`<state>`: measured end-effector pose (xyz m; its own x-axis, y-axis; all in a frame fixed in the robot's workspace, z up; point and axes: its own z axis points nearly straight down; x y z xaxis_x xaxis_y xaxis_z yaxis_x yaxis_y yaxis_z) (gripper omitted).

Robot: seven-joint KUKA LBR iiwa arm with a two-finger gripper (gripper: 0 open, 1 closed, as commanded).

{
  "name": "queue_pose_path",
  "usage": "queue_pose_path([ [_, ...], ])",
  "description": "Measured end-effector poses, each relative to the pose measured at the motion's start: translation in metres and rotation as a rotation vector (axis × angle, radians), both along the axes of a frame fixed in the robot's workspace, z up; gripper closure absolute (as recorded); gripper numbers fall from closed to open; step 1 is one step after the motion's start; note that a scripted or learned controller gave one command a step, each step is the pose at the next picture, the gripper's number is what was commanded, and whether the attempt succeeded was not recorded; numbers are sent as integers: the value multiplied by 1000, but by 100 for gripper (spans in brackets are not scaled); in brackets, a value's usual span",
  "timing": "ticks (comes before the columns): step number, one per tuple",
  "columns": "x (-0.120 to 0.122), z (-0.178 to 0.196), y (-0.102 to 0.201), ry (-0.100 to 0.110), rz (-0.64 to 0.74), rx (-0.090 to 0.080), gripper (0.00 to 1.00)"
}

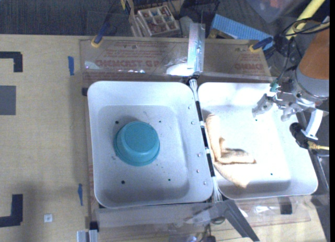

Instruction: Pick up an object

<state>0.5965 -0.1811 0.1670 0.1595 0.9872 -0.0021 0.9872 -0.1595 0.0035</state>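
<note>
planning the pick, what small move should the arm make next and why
Probably shift the gripper left and down toward the tan cloth. The gripper hangs over the right bin's far right part, while the cloth lies bunched against that bin's left wall.

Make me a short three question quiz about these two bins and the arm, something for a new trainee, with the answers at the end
1. True or false: the teal bowl sits in the left bin.
2. What lies in the right bin? A) a tan cloth B) a red ball C) a spoon
3. Fill in: the gripper hangs over the right bin's ____ edge, near or far from the camera?

Key: 1 true. 2 A, the cloth lies along that bin's left side. 3 far; nothing is seen between its fingers.
</note>
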Motion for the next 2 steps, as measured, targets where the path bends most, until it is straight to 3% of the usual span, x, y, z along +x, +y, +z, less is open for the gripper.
queue_pose_path([
  [1, -75, -12, 17, 5, 38, 3, 0],
  [2, -60, 41, 0, 2, 65, 2, 0],
])
